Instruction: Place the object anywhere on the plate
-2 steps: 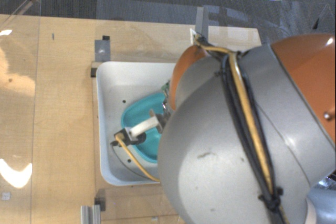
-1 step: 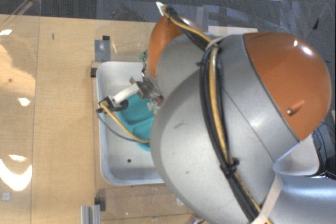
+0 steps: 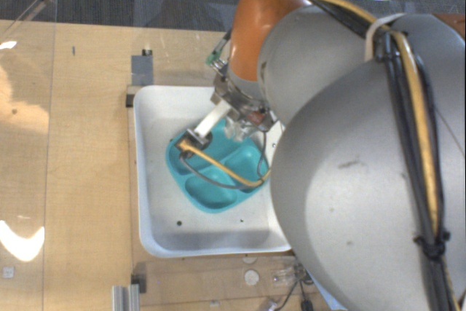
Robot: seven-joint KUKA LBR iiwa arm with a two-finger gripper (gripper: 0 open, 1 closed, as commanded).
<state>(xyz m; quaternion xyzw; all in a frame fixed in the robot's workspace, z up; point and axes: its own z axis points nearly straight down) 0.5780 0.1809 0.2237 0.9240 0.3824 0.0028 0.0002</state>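
The table (image 3: 65,156) is pale wood, with a sheet of clear plastic lying over its left part and catching glare. Right of that sits a shallow white bin (image 3: 156,229), its near rim close to the table's front edge. Inside the bin lies a teal plate (image 3: 207,189) with moulded compartments, tilted a little against the bin floor. A yellow cable (image 3: 218,170) arcs across the plate's top. Above the plate's far edge hangs the pincer (image 3: 237,129), with a white block and a clear part beside it; whether it is apart or together I cannot tell, and I cannot make out the object to be placed. Farther right, the arm (image 3: 349,156), grey with an orange band, covers the rest of the bin.
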